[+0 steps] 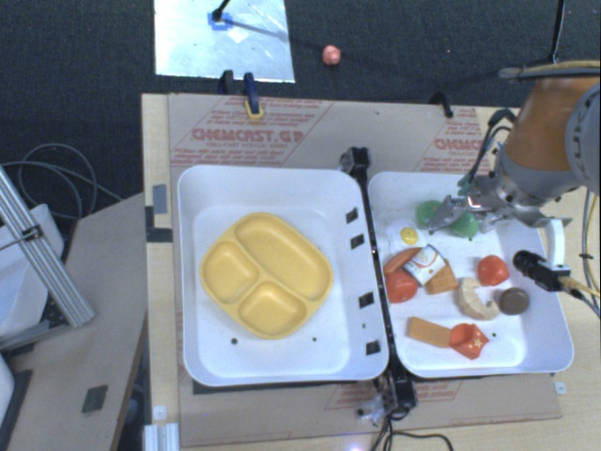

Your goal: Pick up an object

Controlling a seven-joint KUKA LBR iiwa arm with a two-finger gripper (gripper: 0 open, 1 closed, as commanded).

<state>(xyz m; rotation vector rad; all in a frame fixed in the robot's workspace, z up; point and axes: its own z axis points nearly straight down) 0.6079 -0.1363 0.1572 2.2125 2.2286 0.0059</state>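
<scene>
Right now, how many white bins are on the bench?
2. The left bin holds a yellow divided plate; the right bin holds small toy foods, under the tool.

The bench (pixel 160 280) is carrying a printed cardboard sheet (pixel 282 134), on which the left white bin (pixel 192 346) and the right white bin (pixel 554 346) are sitting side by side, touching along their inner edges, while a blue-and-yellow clamp (pixel 252 97) is gripping the sheet's far edge.
</scene>
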